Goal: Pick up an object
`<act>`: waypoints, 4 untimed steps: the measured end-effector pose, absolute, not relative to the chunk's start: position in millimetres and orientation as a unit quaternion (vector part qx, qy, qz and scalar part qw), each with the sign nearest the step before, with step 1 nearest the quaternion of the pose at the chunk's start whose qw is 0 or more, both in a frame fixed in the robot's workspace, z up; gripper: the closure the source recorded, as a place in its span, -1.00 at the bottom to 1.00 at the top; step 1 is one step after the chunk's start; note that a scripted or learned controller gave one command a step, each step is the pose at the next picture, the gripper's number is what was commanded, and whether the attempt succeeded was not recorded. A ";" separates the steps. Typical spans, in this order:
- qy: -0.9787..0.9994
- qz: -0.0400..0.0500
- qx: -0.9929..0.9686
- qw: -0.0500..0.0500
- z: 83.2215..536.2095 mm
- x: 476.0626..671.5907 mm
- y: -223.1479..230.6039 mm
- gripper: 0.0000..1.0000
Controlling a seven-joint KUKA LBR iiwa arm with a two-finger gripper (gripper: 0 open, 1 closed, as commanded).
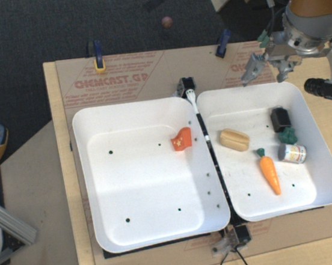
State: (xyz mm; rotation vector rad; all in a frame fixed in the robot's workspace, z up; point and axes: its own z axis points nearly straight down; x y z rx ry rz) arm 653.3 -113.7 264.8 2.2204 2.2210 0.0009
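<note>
Gripper (268,73) hangs open, carrot (270,173) well apart.

One fixed camera looks down at a slant on my two shallow white plastic bins (94,187); I enter from its right.

Fingers (269,71) spread above right bin (324,156), carrot (270,174), orange piece (182,139) in left bin (94,187)

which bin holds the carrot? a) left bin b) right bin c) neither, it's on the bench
b: the carrot lies in the right bin, near the small jar.
</note>
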 end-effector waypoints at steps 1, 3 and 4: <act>0.708 0.002 0.706 0.002 317.2 641.3 -89.4 -1.00; 0.708 -0.001 0.706 -0.001 262.6 653.7 -56.6 -1.00; 0.708 -0.001 0.707 -0.001 268.9 631.7 -44.1 -1.00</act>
